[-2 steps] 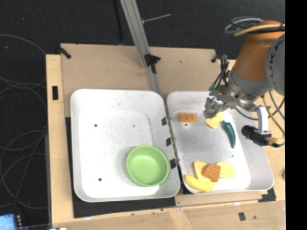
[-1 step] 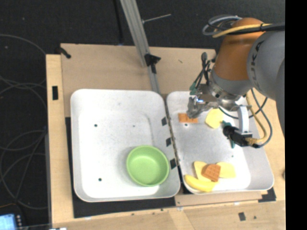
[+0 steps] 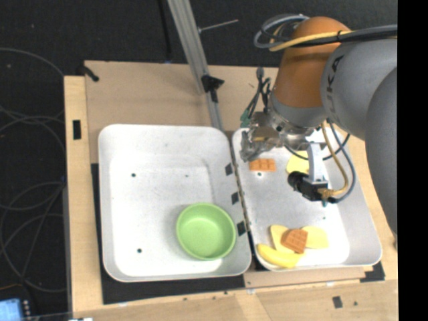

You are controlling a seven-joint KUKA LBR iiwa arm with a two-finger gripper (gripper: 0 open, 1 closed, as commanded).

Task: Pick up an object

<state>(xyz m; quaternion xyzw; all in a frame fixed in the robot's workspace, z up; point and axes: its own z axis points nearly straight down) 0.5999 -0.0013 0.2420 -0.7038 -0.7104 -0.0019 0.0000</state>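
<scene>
My gripper [image 3: 253, 149] hangs over the far left part of the right bin [image 3: 348, 243], under the arm's orange band. An orange waffle-like block [image 3: 262, 165] lies just below and right of it, on the bin floor. A yellow piece [image 3: 295, 165] shows partly behind the arm's black fitting. At the bin's front lie a yellow banana-like piece [image 3: 275, 256], a small orange-brown block [image 3: 293, 240] and a yellow slab [image 3: 317, 239]. A green bowl [image 3: 205, 230] stands in the left bin [image 3: 134, 179].
A grey metal pole [image 3: 190, 45] slants up from between the bins at the back. A black divider strip [image 3: 239, 192] separates the two bins. Cables loop by the wrist on the right.
</scene>
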